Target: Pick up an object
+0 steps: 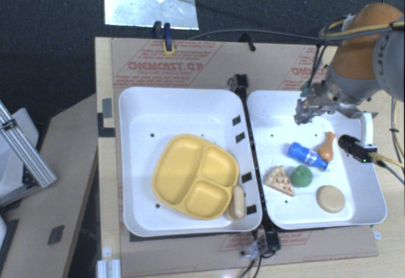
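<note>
Several candidates for the pick are gathered in the right bin [373, 204]: a blue bottle [307, 156] lying on its side near the bin's middle, a small tan drumstick-shaped piece [326, 144] just beside it at about two o'clock, a green round piece [302, 176] at six o'clock of the bottle, a pizza-slice toy [279, 180] touching or nearly touching the green piece at its nine o'clock, and a beige disc [330, 199] toward the bin's five o'clock corner. The gripper [308, 109] is seen over the upper part of that bin, at roughly twelve o'clock of the bottle and apart from every object; nothing is seen between the jaws, and how far they stand open cannot be told from this slanted view. The step in hand is judged to be the approach, with no object yet chosen by contact. A clean grasp would best be sought on a piece with free space on two sides: the beige disc stands alone, whereas the bottle, drumstick, green piece and pizza slice are crowded, so a descent among them risks one being nudged aside. If the bottle is taken, the jaws should be set across its short axis, since it is likely to roll. The left bin [136, 144], on the same worktop [190, 61], carries a yellow divided plate [195, 175] with a pale oval piece [236, 202] at its five o'clock edge.
</note>
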Controlling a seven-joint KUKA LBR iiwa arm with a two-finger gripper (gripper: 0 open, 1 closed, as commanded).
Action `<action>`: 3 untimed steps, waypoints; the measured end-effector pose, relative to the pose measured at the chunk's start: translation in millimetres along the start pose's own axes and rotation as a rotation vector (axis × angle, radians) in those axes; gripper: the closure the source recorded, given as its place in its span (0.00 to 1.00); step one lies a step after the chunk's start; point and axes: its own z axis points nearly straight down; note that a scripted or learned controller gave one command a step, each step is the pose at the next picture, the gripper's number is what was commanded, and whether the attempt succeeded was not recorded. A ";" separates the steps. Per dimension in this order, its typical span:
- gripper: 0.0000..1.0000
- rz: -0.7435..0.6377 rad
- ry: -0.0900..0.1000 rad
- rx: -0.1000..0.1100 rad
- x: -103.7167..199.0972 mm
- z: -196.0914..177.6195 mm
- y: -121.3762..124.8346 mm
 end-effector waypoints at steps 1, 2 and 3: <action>1.00 0.001 -0.001 -0.001 -7.0 -45.6 1.4; 1.00 -0.001 0.000 -0.001 -7.2 -86.6 2.7; 1.00 -0.005 0.003 0.003 47.8 -67.9 -2.7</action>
